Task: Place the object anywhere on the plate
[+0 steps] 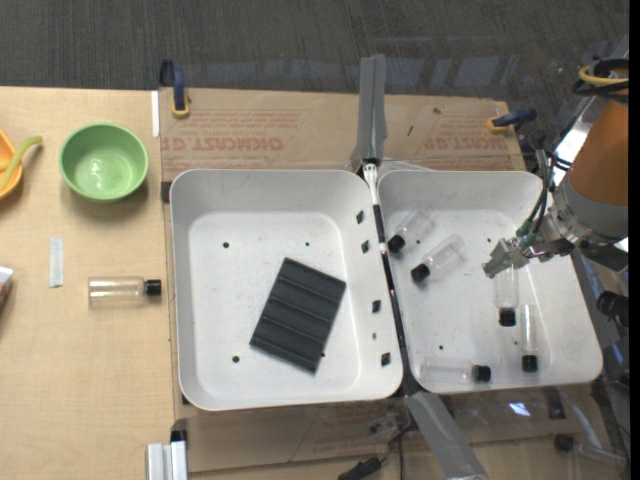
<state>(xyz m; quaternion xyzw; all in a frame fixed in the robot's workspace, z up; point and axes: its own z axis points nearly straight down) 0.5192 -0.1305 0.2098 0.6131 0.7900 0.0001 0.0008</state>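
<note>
A dark ribbed rectangular plate lies flat at a slant in the middle of the left bin. The right bin holds several clear vials with black caps: two near its left wall, one along the front, one at the right front. Another vial lies just below my gripper, its cap pointing to the front. The gripper hangs over the right half of the right bin, at the end of the arm with the orange band. Whether it touches that vial is unclear.
On the bench left of the bins are a green bowl, a clear bottle with a black cap, a small white strip and an orange object at the edge. A metal divider runs between the bins.
</note>
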